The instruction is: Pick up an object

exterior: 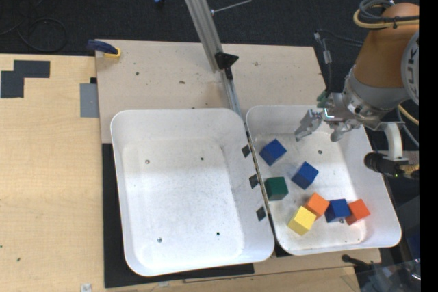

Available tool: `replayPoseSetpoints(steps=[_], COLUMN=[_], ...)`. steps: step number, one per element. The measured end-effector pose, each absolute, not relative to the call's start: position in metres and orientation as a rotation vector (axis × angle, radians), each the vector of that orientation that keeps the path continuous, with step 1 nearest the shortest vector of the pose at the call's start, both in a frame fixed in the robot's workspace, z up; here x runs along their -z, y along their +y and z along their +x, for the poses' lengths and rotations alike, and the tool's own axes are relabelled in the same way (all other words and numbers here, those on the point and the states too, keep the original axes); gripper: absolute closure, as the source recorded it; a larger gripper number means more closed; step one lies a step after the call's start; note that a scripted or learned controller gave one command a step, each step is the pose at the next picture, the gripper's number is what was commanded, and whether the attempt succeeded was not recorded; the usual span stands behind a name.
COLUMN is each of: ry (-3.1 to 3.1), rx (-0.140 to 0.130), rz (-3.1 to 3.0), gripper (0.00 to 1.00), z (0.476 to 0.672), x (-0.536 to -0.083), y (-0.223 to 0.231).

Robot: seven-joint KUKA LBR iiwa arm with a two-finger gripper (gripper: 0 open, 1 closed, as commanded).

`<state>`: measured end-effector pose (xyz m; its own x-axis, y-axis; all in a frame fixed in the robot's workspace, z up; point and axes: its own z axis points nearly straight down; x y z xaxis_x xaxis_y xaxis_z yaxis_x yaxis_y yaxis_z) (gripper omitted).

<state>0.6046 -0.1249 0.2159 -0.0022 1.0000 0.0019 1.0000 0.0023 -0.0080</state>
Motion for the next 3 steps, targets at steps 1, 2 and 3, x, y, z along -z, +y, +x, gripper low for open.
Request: replayPoseSetpoints(steps=[1,2,3], ry=[-2.220,-2.218,-2.218], rx=[-0.002,-0.007,-0.004], rz=[-2.218,-2.216,-2.221], gripper=[0.00,0.00,0.00], z=[0.605,0.613,0.614], x=[-0.219,-0.170,-0.128], y=[-0.125,-0.129,-0.130])
